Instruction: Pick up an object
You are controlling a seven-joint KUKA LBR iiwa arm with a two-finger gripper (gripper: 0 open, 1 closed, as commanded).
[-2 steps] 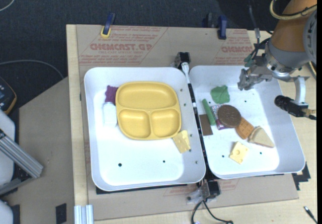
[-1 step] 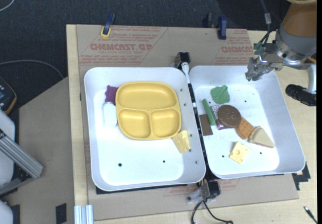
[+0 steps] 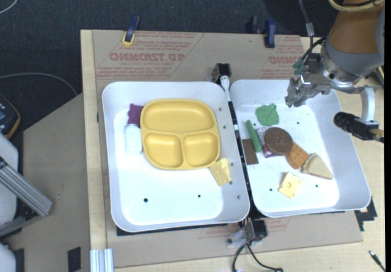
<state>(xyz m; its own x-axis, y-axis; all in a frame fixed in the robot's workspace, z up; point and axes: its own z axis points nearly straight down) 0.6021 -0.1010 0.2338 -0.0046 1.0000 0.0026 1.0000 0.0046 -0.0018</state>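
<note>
My gripper (image 3: pixel 295 98) hangs over the back of the right bin (image 3: pixel 348 161), above and to the right of a green leaf-shaped piece (image 3: pixel 267 113). Nothing shows between its fingers. Below the leaf lie a brown round cookie (image 3: pixel 278 140), a waffle-patterned piece (image 3: pixel 297 156), a tan wedge (image 3: pixel 317 167) and a yellow cheese piece (image 3: pixel 289 186). A green stick (image 3: pixel 252 136) and a brown bar (image 3: pixel 248 151) lie along the bin's left side.
The left bin (image 3: pixel 165 203) holds a yellow divided plate (image 3: pixel 180 133), a purple item (image 3: pixel 134 114), a white bottle (image 3: pixel 132 139) and a pale yellow piece (image 3: pixel 220 172). Clamps (image 3: pixel 129 36) sit at the board's back edge.
</note>
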